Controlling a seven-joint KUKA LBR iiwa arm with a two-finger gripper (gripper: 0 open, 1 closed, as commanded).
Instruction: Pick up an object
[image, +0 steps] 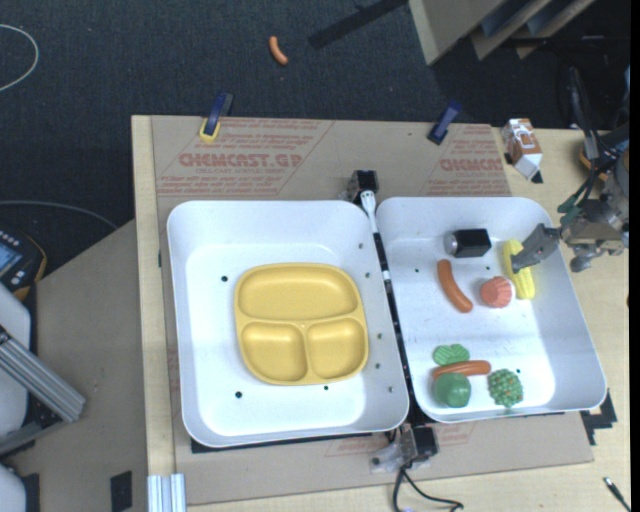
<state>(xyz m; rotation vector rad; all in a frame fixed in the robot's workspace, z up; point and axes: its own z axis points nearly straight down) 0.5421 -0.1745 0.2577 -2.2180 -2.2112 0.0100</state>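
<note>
The right bin (575, 335) holds several toy foods: a black cylinder (470, 241), a yellow corn-like piece (523, 285), a pink-red ball (496, 292) and an orange sausage (455, 286) in its far half. A leafy green piece (450, 354), a thin orange stick (462, 368), a green pepper (452, 390) and a broccoli (505, 387) lie in its near half. My gripper (556, 256) hovers at the bin's far right rim, just right of the yellow piece. It is open, with nothing between its fingers.
The left bin (200, 300) holds a yellow divided plate (300, 322). A small carton (522, 148) stands on the bench behind the right bin. Blue clamps (215, 115) (443, 125) sit on the board's far edge. Cables hang at the right edge.
</note>
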